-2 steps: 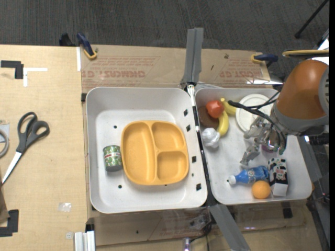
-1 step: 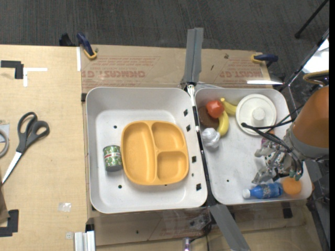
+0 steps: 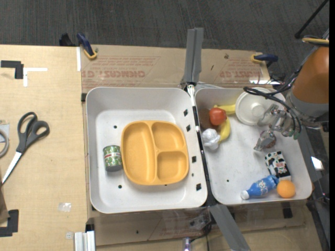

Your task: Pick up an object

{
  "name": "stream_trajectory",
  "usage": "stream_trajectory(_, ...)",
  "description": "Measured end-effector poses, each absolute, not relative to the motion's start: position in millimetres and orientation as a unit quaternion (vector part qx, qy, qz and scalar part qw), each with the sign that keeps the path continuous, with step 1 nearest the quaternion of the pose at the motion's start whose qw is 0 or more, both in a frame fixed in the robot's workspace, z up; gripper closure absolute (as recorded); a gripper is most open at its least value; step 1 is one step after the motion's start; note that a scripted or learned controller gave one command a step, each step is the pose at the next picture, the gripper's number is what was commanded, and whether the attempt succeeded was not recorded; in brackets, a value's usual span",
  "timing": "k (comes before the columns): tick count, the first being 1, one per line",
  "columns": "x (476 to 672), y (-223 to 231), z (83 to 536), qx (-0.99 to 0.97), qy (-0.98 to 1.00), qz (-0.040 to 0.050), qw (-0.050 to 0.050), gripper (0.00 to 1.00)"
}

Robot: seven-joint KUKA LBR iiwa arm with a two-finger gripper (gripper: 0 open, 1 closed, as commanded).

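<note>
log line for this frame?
gripper: above right bin, nothing visibly held | nearest: black-and-white box | left bin: yellow tray, green can

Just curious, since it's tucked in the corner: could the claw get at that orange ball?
Probably yes. The orange ball lies uncovered in the near corner of the right bin, with the claw close above; the blue bottle and bin walls crowd it.
</note>
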State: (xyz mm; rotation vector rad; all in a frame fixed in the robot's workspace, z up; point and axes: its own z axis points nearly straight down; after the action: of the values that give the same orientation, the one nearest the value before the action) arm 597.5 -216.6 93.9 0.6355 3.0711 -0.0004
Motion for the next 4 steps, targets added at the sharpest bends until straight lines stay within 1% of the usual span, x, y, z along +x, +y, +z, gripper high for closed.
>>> stream_trajectory(1, 478.3, -222, 92, 0.279, 0.96, 0.0, 0.001, 0.0)
stream_trajectory(2, 513.6, -156, 92, 0.277, 0.961, 0.0004, 0.001, 0.0)
stream_trajectory(3, 568.5, -109, 92, 0.383, 0.924, -0.0002, 0.001, 0.0)
stream_trajectory(4, 575.5, -101, 91, 0.509, 0.861, -0.001, 0.0, 0.0)
